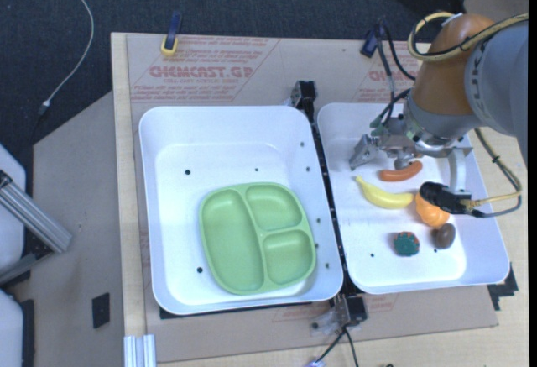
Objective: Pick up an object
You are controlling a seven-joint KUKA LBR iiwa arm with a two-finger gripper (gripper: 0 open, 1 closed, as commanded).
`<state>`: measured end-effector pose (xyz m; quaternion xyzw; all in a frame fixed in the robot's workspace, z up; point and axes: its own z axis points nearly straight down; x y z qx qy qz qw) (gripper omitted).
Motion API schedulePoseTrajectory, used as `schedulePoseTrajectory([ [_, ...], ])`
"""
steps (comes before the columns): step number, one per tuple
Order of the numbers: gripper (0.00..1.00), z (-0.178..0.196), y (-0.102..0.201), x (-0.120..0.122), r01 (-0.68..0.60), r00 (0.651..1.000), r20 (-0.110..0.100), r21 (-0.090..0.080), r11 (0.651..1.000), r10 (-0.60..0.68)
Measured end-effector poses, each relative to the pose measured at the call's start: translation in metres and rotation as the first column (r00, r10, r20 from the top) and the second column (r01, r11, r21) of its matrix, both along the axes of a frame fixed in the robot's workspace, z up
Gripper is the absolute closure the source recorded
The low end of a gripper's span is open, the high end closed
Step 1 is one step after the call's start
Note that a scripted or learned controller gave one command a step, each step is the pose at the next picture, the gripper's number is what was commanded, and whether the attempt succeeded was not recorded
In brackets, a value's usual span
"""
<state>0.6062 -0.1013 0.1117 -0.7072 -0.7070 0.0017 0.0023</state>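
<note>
Grey two-finger end effector (379, 149): fingers spread wide, holding nothing; small orange-red sausage (400, 173) just beside, curved yellow banana (384, 195) below.

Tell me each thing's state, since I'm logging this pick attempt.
End effector: low over the right bin, nothing seen in it.
Banana: lying flat, free.
Orange sausage: lying flat.
Teal ball: resting, free.
Green divided plate: lying flat in left bin.
</note>
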Motion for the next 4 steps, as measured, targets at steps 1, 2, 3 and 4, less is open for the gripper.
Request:
schedulePoseTrajectory([
  [1,1.0,0.014,0.0,0.001,0.001,1.0,0.006,0.0,1.0,-0.001],
  [2,1.0,0.075,-0.004,0.01,-0.001,1.0,0.014,-0.003,1.0,0.001],
  [3,1.0,0.121,-0.004,0.011,-0.001,1.0,0.012,-0.002,1.0,0.001],
  [4,1.0,0.11,0.044,-0.006,-0.004,1.0,0.002,0.002,1.0,0.004],
])
